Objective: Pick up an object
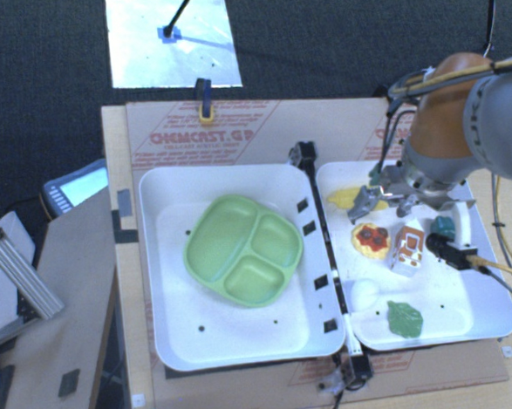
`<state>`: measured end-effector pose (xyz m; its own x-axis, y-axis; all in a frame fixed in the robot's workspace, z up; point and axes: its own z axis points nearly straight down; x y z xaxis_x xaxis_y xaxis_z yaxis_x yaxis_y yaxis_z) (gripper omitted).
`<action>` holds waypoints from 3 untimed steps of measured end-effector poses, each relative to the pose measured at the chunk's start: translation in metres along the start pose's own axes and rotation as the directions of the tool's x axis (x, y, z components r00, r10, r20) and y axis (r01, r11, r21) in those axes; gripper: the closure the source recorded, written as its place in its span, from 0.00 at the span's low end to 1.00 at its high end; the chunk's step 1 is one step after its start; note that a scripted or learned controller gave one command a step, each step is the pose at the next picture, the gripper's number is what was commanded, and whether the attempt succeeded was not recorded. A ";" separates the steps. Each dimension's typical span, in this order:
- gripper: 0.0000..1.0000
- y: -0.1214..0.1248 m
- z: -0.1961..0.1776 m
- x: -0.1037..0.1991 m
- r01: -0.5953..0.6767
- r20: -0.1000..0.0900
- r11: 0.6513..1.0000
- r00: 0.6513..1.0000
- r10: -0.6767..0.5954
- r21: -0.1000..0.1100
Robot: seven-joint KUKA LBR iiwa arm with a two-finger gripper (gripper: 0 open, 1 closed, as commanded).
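My gripper (384,206) hangs over the back part of the right bin (495,314), its fingers spread open with nothing between them. Just in front of it lies a round yellow toy with red spots (371,239). A yellow piece (341,198) lies at its left, near the divider. A white and orange box (408,248) sits to the front right of the gripper, and a small teal object (444,227) lies beyond that. A green leafy toy (405,319) and a white lump (364,294) lie near the bin's front.
The left bin (173,336) holds a green divided plate (243,249). A black divider (321,238) with clips runs between the bins. The grey arm with its orange band (447,116) reaches in from the right above the right bin's back edge.
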<state>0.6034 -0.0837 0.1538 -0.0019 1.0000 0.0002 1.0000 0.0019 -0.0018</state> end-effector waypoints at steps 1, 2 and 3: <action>0.00 0.002 0.043 -0.005 -0.002 0.000 1.000 1.000 0.002 0.000; 0.00 0.003 0.071 -0.005 -0.001 0.000 1.000 1.000 0.001 -0.001; 1.00 0.005 0.056 -0.005 -0.002 0.001 1.000 1.000 0.002 -0.009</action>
<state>0.6086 -0.0887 0.0974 -0.0003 1.0000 -0.0007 1.0000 0.0003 0.0070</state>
